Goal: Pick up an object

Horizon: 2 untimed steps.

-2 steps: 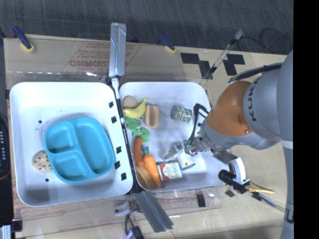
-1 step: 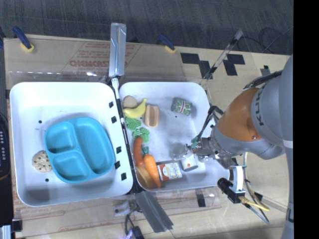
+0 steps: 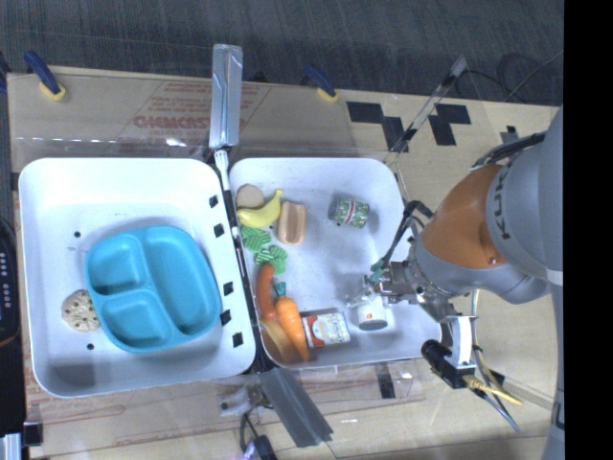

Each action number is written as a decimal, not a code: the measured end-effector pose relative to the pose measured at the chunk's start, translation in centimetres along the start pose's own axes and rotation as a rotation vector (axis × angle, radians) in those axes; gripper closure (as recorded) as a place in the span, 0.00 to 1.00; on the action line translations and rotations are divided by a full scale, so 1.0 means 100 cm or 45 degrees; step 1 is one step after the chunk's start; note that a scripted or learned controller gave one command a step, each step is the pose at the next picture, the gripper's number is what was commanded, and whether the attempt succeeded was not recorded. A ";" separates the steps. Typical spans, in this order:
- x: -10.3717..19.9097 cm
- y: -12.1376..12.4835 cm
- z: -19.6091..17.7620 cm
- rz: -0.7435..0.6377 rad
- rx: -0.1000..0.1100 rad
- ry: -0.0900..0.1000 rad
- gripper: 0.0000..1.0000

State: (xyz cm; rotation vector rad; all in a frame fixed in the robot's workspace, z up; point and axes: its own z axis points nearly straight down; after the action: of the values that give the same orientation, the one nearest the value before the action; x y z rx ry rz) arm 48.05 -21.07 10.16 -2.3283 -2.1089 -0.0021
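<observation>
Grey arm, wrist bent down

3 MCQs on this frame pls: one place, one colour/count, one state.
1. Where does the blue divided plate lie?
A. left bin
B. right bin
C. on the bench outside the bins

2. What colour is the banana?
A. green
B. yellow
C. red

3. How does the small can in the right bin rest?
A. stacked on the plate
B. hanging from the claw
C. on the bin floor, apart from the other items

Answers: 1 A, it fills the left bin beside a cookie. 2 B, its peel is yellow. 3 C, white floor shows all around it.
</observation>
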 end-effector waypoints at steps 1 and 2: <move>0.021 -0.006 -0.023 -0.087 0.003 0.000 1.00; 0.081 0.074 0.011 -0.128 0.003 0.000 1.00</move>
State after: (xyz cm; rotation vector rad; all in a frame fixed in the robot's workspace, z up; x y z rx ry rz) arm 56.24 -13.72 9.06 -2.2181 -2.2219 0.0000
